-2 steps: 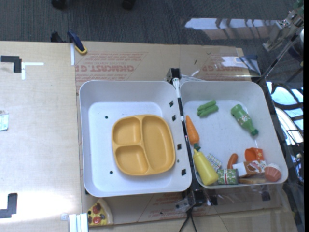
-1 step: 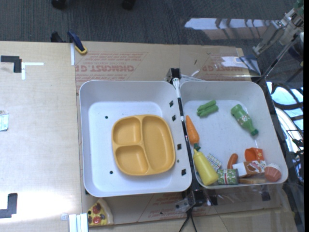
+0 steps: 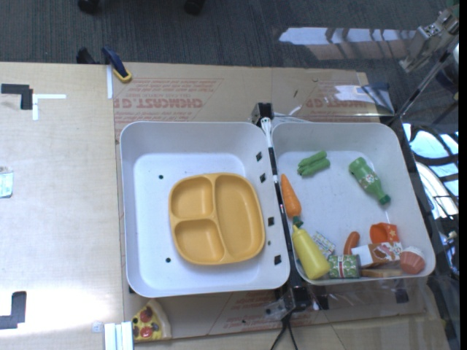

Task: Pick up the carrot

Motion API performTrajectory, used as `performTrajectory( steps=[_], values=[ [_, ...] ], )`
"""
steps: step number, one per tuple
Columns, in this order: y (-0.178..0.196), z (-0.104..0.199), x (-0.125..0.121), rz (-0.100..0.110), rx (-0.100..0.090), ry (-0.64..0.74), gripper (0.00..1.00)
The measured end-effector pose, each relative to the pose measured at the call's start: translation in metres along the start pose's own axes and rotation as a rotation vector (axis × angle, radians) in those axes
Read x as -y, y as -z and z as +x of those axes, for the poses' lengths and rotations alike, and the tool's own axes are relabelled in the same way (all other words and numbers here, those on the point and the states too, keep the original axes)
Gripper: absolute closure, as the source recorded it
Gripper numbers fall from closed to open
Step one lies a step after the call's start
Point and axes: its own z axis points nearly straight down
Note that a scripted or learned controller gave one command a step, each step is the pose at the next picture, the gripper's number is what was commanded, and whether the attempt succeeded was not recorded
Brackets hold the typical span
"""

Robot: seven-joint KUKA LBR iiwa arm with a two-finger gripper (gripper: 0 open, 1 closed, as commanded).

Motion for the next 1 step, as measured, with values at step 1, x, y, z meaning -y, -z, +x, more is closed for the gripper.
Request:
performTrajectory(
  steps=[1],
  values=[
    [-0.0001,0.0,0.0,0.0,0.0,0.0,0.0]
  ],
)
